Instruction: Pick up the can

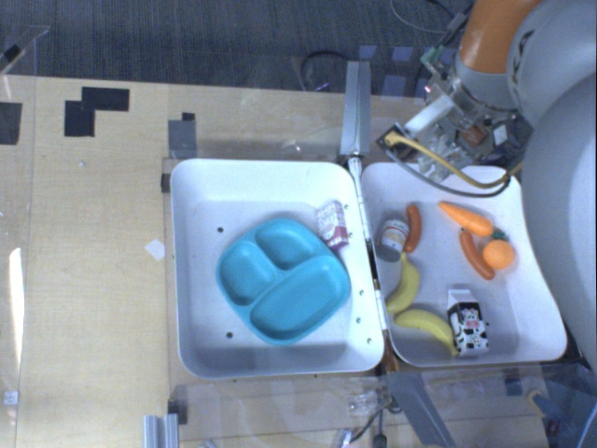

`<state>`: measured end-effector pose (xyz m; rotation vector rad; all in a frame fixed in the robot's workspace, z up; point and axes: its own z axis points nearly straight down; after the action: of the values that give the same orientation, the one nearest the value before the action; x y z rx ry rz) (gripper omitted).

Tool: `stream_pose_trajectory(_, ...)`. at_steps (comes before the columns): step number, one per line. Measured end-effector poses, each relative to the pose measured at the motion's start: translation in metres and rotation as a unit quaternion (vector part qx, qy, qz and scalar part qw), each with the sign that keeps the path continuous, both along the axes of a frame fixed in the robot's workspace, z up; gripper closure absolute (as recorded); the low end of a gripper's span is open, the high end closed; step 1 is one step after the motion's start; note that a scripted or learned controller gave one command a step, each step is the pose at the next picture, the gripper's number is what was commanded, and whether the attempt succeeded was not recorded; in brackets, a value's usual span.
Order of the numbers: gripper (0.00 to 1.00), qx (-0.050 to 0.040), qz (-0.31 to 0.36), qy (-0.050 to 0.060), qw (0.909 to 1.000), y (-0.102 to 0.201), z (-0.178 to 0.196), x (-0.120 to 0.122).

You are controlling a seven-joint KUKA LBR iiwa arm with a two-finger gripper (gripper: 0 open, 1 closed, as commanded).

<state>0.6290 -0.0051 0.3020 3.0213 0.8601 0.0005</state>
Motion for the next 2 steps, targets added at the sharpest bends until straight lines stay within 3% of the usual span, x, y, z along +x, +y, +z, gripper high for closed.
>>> stream_pose_trajectory(1,1.0,-0.0001,0.005,-0.001,1.0,0.002,0.011,0.001)
stream_pose_trajectory(2,1.0,0.0012,-0.146,-0.002,0.9893,0.046,0.011,-0.041)
